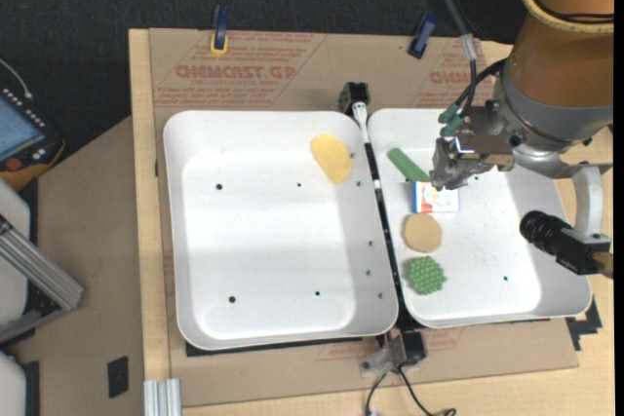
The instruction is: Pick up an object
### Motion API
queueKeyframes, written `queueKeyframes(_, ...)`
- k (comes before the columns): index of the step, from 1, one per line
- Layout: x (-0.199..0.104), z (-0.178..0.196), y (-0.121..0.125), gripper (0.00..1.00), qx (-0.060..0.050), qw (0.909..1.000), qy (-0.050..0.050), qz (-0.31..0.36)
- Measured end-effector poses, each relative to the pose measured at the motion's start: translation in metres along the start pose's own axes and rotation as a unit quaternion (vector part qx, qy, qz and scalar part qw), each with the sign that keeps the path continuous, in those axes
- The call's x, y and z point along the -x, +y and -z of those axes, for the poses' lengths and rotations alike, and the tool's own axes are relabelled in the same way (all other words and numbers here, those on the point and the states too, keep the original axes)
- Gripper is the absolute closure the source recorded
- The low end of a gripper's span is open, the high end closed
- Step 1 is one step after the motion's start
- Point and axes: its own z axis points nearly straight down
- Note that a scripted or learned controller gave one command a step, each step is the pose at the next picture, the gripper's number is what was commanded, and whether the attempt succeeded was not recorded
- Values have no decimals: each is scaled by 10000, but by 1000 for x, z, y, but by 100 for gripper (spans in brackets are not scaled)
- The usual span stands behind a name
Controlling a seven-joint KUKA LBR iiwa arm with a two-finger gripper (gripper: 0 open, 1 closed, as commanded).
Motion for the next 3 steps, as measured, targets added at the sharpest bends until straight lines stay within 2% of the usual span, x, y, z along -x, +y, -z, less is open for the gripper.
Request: queueKeyframes(3, -1, 30, 2, 100, 30, 10000, -10, 10)
